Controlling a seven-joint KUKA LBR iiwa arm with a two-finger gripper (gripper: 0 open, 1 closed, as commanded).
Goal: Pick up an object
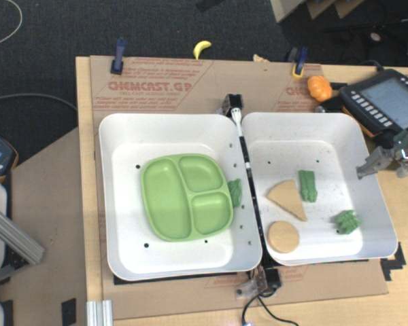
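In the right bin (347, 136) lie a green oblong piece (307, 185), a tan wedge (287, 199), a tan round disc (283, 236) and a small green broccoli-like piece (347, 221). The left bin (122, 141) holds a green divided plate (187, 197), and another small green piece (234, 191) rests against the plate's right side near the wall between the bins. My gripper (375, 163) hovers at the right bin's right rim, up and to the right of the broccoli-like piece, with nothing seen in it.
A handheld control pendant (383, 104) and an orange ball (319, 87) sit on the bench behind the right bin. Blue clamps (117, 56) hold the cardboard sheet at the back. A small yellow banana-like object (201, 47) lies beyond the bench's far edge.
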